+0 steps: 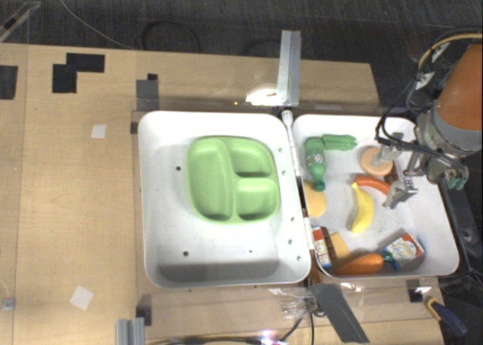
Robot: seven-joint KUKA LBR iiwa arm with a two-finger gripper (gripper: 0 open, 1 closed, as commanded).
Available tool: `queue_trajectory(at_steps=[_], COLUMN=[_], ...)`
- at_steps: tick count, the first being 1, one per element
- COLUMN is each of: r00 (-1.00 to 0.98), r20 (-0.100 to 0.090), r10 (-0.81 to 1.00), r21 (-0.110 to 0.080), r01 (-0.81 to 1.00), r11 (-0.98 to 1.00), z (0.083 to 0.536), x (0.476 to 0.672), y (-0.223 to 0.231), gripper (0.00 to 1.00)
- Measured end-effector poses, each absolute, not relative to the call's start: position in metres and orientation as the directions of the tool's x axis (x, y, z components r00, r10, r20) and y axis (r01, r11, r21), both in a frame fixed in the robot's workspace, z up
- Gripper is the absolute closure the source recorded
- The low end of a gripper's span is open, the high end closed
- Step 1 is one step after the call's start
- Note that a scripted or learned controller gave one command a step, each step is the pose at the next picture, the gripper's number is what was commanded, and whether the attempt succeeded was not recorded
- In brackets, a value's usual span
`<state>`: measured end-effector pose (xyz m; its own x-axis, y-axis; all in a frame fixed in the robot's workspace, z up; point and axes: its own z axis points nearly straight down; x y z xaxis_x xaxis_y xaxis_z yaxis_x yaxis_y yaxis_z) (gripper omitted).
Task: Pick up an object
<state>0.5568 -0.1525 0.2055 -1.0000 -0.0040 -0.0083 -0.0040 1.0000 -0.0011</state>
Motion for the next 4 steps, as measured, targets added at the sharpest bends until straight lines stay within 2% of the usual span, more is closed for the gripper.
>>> queue_trajectory(at_steps=[1, 2, 3, 4], r00=[-0.996, -0.998, -0.997, -0.997], r20=[-0.010, -0.023, -0.020, -0.038], r10=[-0.085, 0.064, 0.076, 0.067], r21=[-0.002, -0.003, -0.004, -0.003], r01=[-0.085, 0.064, 0.076, 0.067], r11=[0.996, 0.998, 0.997, 0.998], z=[0.096, 0.091, 0.091, 0.105], x=[0.565, 0.519, 0.530, 0.535], y=[-0.119, -0.097, -0.087, -0.085], gripper=[0.00, 0.00, 0.00, 1.00])
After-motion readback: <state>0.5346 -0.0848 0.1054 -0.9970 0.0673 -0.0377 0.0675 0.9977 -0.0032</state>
